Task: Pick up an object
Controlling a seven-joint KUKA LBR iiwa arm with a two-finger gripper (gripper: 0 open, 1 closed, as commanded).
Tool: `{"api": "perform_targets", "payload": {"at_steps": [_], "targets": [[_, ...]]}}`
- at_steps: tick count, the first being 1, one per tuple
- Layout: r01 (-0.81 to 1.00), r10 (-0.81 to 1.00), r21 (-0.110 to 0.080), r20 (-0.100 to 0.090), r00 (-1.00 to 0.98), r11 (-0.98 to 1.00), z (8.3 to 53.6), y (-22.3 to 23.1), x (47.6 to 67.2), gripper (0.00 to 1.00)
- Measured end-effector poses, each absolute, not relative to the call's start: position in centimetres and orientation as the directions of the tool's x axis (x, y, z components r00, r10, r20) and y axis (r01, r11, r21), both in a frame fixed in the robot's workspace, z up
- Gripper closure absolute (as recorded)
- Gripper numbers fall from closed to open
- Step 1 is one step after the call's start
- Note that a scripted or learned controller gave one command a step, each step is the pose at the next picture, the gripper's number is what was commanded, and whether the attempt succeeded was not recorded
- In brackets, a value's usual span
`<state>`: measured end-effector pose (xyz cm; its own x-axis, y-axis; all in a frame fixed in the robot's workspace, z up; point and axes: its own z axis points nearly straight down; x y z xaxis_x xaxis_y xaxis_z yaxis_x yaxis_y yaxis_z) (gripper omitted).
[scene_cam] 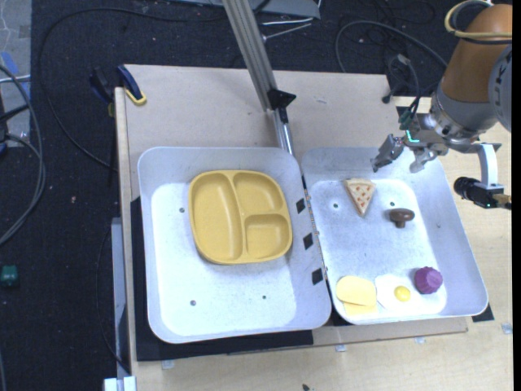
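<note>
The right white bin (456,251) holds a pizza slice toy (360,195), a small brown mushroom-like piece (400,216), a purple round toy (427,279), a yellow cheese-like piece (356,292) and a fried egg toy (397,292). My gripper (402,154) hangs above the bin's far edge, up and to the right of the pizza slice, with its two fingers spread apart and nothing between them.
The left white bin (163,243) carries a yellow divided tray (240,217). A slanted metal pole (254,47) rises from between the bins at the back. Cables lie on the dark floor around the bench.
</note>
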<state>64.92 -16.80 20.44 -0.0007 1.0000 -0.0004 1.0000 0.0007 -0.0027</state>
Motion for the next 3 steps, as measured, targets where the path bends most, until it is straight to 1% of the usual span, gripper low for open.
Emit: {"api": "perform_targets", "payload": {"at_steps": [1,2,3], "targets": [[1.0,1.0,0.001,-0.001,-0.001,0.001,20.6,-16.8,65.0,0.0],[1.0,1.0,-0.001,-0.001,0.001,-0.001,16.2,-17.5,65.1,0.0],[1.0,1.0,0.002,0.0,0.001,-0.001,10.1,-17.7,65.3,0.0]]}}
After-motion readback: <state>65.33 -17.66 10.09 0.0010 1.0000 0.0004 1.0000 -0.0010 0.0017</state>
